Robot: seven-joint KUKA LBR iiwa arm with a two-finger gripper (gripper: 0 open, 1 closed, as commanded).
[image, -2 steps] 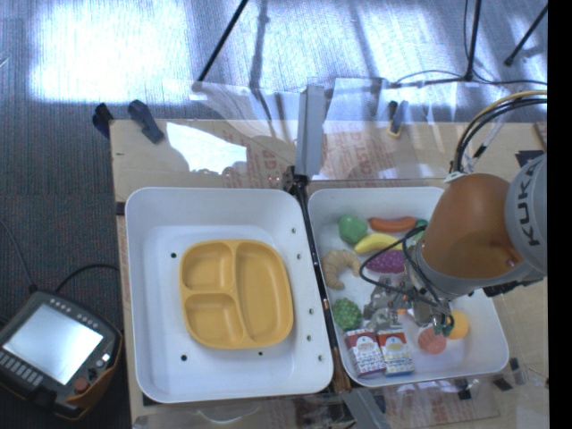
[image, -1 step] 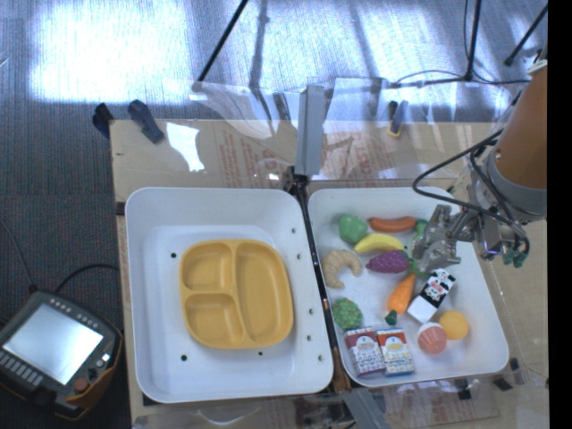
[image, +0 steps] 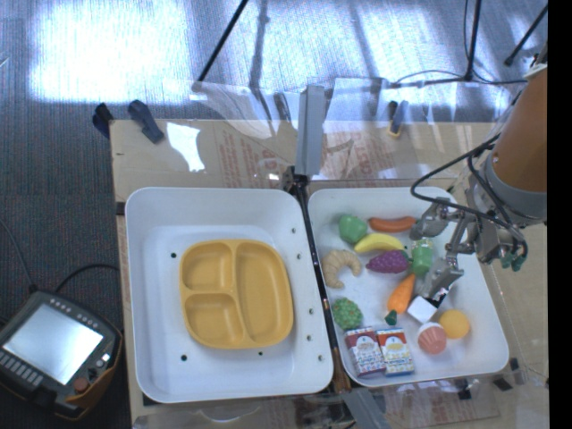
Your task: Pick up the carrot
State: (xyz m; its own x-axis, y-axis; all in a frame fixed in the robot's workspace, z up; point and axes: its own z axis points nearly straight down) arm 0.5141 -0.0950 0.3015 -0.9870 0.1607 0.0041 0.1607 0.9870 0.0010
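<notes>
Carrot position: we find it in the right bin, just left of the gripper, between the purple grapes and a white block. Its long axis runs diagonally, green top toward the lower left and orange body rising to the upper right. We cannot tell how far the gripper is spread; nothing visibly sits in it.

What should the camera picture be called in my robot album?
Gripper beside the carrot in the toy-food bin.
</notes>
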